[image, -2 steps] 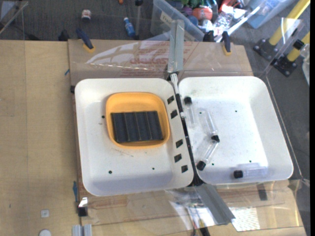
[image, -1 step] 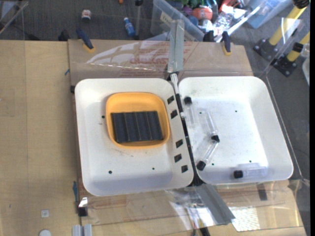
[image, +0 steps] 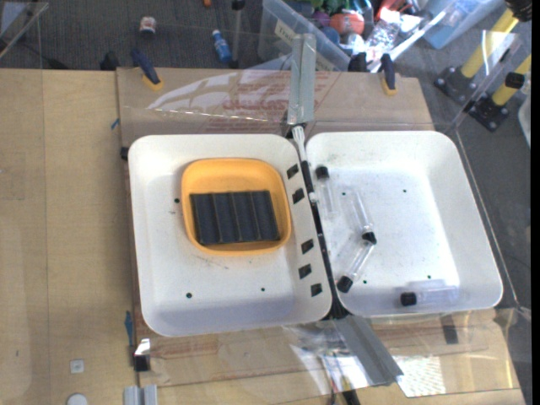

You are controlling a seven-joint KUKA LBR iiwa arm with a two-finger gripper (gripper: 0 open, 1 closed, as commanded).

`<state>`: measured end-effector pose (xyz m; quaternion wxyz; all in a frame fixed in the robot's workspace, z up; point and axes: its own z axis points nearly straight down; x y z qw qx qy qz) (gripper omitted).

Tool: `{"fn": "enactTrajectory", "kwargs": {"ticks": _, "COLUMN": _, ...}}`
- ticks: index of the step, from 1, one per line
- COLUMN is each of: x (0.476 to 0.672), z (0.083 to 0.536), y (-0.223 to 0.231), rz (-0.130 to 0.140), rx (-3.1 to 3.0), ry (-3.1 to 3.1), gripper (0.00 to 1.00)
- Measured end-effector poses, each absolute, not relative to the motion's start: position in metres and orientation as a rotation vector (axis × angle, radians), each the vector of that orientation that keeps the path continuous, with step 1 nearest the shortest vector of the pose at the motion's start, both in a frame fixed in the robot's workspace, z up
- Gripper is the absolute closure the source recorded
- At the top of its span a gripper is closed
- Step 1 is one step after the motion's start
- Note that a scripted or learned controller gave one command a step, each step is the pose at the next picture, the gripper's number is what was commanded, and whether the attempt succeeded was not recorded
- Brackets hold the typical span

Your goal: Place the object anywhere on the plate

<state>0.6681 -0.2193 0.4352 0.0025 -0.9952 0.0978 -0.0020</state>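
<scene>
Two white bins share the table (image: pixel 51 226). Nearest in the right bin (image: pixel 460 226) lies a capped clear tube (image: pixel 432 293), with more clear tubes (image: pixel 358 218) further in. I judge these light, stiff, slippery and prone to roll; best taken across the middle.

The left bin (image: pixel 160 298) holds the orange plate (image: pixel 198 175). A dark ribbed slab (image: pixel 234 218), which I take for the task's object, lies flat on the plate's middle, so placement looks complete. It appears rigid and light; I would grip across its short width. I cannot tell the tool's state.

Beyond the bins stands a crate of toys (image: pixel 354 11).
</scene>
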Motion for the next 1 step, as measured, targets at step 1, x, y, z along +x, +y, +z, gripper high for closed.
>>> {"fn": "enactTrajectory", "kwargs": {"ticks": 1, "x": 0.668, "z": 0.4353, "y": -0.2056, "rz": -0.006, "rx": -3.121, "ry": 0.306, "gripper": 1.0}}
